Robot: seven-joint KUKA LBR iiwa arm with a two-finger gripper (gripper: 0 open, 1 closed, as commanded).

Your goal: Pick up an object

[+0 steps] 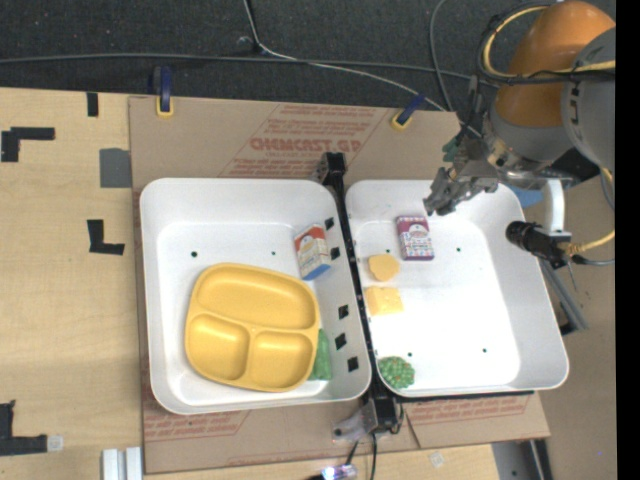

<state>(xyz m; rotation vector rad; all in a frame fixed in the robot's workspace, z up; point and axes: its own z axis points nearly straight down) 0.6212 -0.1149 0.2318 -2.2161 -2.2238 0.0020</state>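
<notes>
The small maroon carton (414, 238) lies flat in the right bin (500, 298), untouched, with the yellow round piece (383, 267) just below-left. The gripper (441, 200) hangs just above-right of it, apparently carrying nothing; whether it is spread or closed I cannot tell. Reaching, closing and lifting remain.

This is a robotics lab set up for grasping trials. A wooden counter (60, 298) carries a cardboard sheet (290, 138) held down by clamps (163, 93) at its far edge, and black tape marks (100, 236) are stuck on the wood at the left. Two shallow white bins (165, 203) sit side by side on the cardboard. A grey and orange industrial arm (545, 63) reaches in from the right, trailing loose black cables (300, 58) across the dark far background.
</notes>
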